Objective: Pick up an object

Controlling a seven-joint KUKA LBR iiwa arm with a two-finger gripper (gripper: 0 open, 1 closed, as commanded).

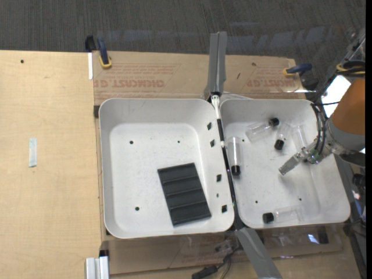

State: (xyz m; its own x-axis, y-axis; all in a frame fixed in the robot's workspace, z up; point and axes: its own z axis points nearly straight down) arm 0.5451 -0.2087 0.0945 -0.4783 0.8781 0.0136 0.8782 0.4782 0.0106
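A black ribbed slab (pixel 184 193) lies in the left bin (pixel 116 156), toward its front middle. The right bin (pixel 325 208) holds several clear vials with black caps: one along the left wall (pixel 234 154), one near the back (pixel 260 130), one at the front (pixel 281 215), and a black cap (pixel 279 145) beside a clear tube in the middle. My gripper (pixel 290 164) hangs low over the middle right of the right bin, just right of that black cap. Nothing shows in its grasp.
The grey arm with its orange band (pixel 353 112) comes in over the right bin's right wall. A metal divider bar (pixel 217 63) runs between the bins at the back. Cardboard (pixel 151 77) lies behind the bins, held by clamps.
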